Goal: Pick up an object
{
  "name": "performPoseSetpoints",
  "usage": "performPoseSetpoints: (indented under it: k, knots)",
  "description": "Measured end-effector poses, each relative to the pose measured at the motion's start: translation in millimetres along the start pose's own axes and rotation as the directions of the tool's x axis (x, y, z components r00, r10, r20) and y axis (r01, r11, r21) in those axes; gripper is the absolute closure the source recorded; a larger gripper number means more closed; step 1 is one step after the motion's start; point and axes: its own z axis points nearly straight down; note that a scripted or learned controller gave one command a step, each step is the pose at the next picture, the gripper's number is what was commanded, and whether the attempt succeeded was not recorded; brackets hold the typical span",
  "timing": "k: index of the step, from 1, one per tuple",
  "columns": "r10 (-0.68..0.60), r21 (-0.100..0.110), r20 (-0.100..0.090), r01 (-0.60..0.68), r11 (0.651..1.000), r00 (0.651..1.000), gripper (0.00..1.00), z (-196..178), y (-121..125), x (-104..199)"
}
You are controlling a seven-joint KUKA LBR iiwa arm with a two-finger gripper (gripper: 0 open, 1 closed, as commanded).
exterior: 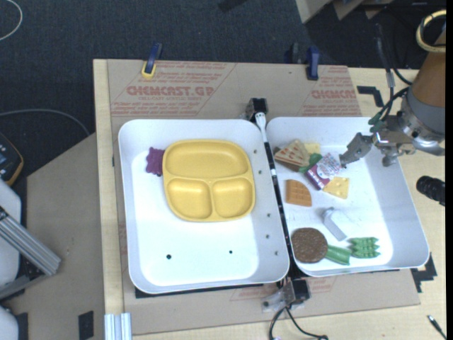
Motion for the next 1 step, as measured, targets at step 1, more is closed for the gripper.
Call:
performPoseSetpoints:
  k: [1]
  knots:
    - [-0.002, -0.012, 0.002, 0.002, 1.000, 1.000, 0.00, -5.9, 2.3, 0.1]
